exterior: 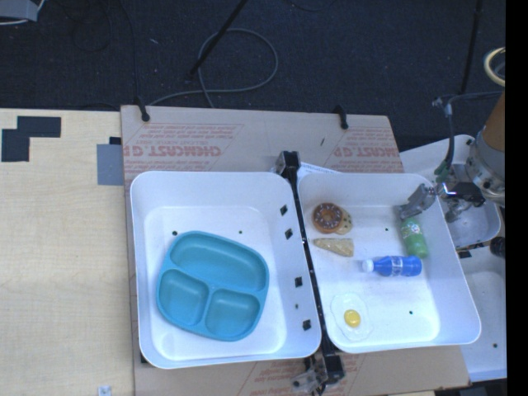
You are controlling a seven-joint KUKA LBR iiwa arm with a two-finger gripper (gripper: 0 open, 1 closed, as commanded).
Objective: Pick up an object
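worktop: pale wood at 9 o'clock, w/ a cardboard sheet under both bins.
left bin: white, shallow, holds a blue divided plate, 3 compartments, lying flat toward the bin's 7 o'clock side.
divider: black clips along the seam btw the bins.
right bin: white, holds 5 small items.
donut: choc w/ sprinkles, at 11 o'clock in the right bin.
wedge: tan, poss. bread or a chip, just below the donut at its 6 o'clock, apart from it.
fried egg: toy, at 7 o'clock in the bin, well apart from the rest.
blue bottle: on its side, white cap pointing to 9 o'clock, near bin centre.
green bottle: at 2 o'clock in the bin, tilted, its top end at the tool.
tool: at the bin's 2 o'clock edge, right over the green bottle's top; can't tell how far open, or if it has hold of anything.
arm: grey, enters from 3 o'clock.
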